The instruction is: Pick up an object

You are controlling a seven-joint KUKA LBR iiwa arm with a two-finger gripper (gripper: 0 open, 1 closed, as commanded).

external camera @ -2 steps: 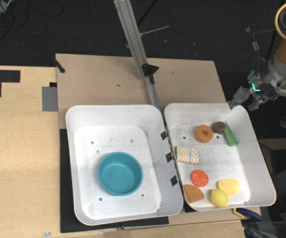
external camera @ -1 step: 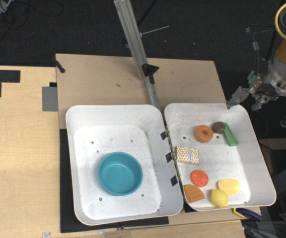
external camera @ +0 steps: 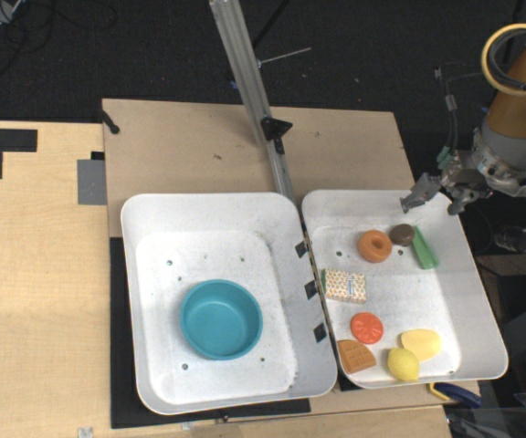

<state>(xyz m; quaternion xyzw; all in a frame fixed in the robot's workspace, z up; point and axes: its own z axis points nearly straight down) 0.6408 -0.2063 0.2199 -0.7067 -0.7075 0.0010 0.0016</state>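
— Where is there room to come down?

— The left bin [external camera: 144, 226] is open all round the teal bowl [external camera: 222, 318]. The right bin [external camera: 482, 318] has a bare strip down its right side.

— And what crowds it?

— The orange ring [external camera: 373, 245], brown disc [external camera: 401, 235] and green stick [external camera: 424, 248] cluster near its far edge; the patterned packet [external camera: 345, 286] sits mid-bin; the red disc [external camera: 366, 327], tan biscuit [external camera: 356, 356] and two yellow fruits [external camera: 413, 352] crowd its near edge.

We count two white bins, the left bin [external camera: 144, 245] and the right bin [external camera: 455, 272]; one teal bowl [external camera: 222, 318]; and eight small items [external camera: 373, 245] in the right one.
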